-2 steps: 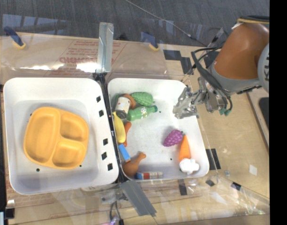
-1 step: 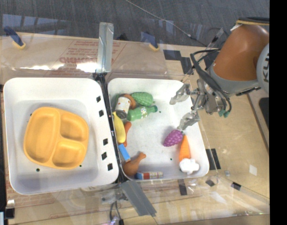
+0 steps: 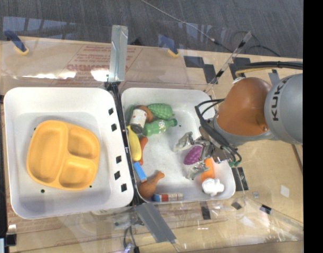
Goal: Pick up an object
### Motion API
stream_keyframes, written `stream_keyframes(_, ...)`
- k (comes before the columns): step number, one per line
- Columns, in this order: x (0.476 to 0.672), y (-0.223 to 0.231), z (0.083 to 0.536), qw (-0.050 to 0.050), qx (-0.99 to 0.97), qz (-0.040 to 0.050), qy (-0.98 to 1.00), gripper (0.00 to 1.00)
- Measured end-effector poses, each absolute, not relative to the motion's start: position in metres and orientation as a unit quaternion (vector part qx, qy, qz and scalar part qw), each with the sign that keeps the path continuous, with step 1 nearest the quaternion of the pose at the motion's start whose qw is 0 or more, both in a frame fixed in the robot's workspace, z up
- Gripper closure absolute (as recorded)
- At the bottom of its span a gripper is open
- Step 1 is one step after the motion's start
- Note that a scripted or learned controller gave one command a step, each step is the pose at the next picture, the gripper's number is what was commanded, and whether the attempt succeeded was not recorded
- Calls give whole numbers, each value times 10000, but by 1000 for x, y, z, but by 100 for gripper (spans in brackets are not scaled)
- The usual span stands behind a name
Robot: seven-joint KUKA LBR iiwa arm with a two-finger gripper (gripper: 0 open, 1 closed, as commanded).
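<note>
The arm reaches in from the right over the right bin [image 3: 151,96], its orange band above the wrist, and the hand [image 3: 196,153] sits low at that bin's right side. Whether its fingers are apart or together I cannot tell. A purple toy [image 3: 193,154] lies right at the hand (held or merely beside it is unclear), with an orange piece [image 3: 208,165] and a white piece [image 3: 212,186] just below. Along the bin's left wall lie a banana [image 3: 134,144], a small can [image 3: 138,119], a green toy [image 3: 160,110] and a drumstick [image 3: 150,182]. The left bin [image 3: 13,141] holds a yellow divided tray [image 3: 63,154].
</note>
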State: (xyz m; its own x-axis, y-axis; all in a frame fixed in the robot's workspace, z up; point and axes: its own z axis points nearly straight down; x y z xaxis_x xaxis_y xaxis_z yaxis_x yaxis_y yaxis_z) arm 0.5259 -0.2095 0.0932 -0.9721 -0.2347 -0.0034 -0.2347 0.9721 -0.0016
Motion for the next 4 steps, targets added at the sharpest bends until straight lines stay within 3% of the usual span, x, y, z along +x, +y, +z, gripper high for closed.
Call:
stream_keyframes(1,529,-207,104,34,-1222,-9,9925,100)
stream_keyframes(2,541,-123,224,68,-703,-10,9975,100)
stream_keyframes(3,483,-179,116,-40,-378,13,9993,100)
stream_keyframes(4,539,-200,251,53,-528,-25,9986,100)
